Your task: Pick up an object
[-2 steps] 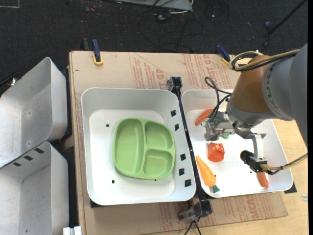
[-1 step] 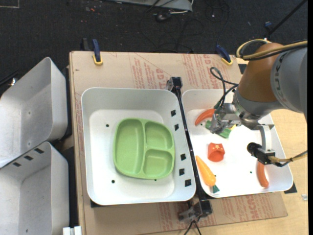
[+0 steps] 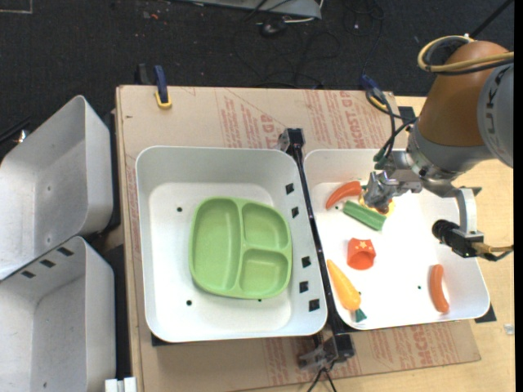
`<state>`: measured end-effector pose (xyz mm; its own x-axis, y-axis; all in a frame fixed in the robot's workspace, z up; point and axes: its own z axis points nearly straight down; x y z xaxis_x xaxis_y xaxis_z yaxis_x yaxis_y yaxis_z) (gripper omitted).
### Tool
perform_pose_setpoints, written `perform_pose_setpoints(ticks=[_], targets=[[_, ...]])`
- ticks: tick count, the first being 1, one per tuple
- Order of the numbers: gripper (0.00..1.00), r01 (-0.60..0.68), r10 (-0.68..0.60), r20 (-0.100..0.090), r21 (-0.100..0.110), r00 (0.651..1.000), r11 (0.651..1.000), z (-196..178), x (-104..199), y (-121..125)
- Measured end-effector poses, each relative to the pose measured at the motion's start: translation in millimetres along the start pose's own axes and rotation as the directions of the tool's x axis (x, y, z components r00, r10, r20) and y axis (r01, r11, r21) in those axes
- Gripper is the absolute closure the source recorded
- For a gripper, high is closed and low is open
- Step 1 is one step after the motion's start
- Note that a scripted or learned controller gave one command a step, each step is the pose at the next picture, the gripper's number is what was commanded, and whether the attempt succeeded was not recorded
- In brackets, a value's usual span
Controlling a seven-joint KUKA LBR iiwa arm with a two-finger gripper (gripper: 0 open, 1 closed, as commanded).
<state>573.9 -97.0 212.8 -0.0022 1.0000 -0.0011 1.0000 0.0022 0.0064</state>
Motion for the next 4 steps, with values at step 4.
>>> perform_pose_setpoints(ticks=[4], targets=[[1.00,0.005,-0.005,-0.003,0.010,1.000,1.000,5.7,156.6,-62.6]])
